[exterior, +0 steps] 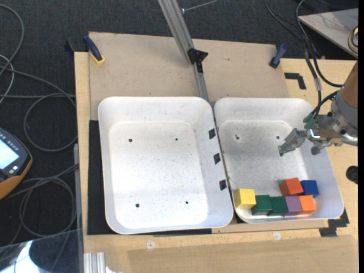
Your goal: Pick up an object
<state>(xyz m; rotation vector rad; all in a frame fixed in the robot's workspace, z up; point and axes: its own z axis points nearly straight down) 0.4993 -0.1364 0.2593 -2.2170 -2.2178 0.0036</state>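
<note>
Over the right bin (256, 110), the end effector (296, 141), its state impossible to tell, was poised in approach, and descent toward the coloured blocks (278, 199) clustered at the near edge was judged necessary next.

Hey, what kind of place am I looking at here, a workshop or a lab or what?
Most likely a robotics lab test bench. Two white bins sit on a board clamped to the bench, coloured blocks are clustered in the right one, a robot gripper hangs over them, and loose cables trail across the floor.
</note>
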